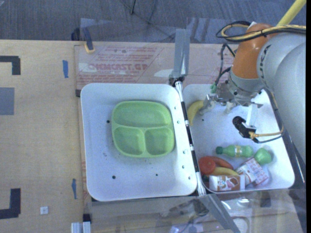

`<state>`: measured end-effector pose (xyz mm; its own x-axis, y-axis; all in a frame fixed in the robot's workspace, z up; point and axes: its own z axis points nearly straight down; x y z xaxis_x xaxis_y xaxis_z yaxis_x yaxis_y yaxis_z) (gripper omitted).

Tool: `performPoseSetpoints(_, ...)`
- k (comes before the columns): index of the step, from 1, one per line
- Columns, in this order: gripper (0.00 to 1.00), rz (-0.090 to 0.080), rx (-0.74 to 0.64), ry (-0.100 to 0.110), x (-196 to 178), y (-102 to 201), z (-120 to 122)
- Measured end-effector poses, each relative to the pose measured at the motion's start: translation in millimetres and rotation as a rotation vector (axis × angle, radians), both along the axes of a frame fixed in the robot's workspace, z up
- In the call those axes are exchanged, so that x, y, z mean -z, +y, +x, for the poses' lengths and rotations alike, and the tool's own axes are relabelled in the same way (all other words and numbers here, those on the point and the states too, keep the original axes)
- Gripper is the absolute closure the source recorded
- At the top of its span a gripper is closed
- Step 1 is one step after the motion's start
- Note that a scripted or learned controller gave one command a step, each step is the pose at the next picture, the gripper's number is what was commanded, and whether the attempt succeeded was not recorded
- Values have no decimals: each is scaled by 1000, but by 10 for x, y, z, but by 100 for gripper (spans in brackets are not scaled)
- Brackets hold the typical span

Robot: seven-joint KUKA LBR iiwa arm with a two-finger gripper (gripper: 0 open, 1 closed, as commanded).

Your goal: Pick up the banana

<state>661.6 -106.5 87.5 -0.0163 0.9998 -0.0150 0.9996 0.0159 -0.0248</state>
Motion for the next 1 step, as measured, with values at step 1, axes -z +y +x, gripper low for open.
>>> performPoseSetpoints(1,0,3,-201,-15,3,-5,33)
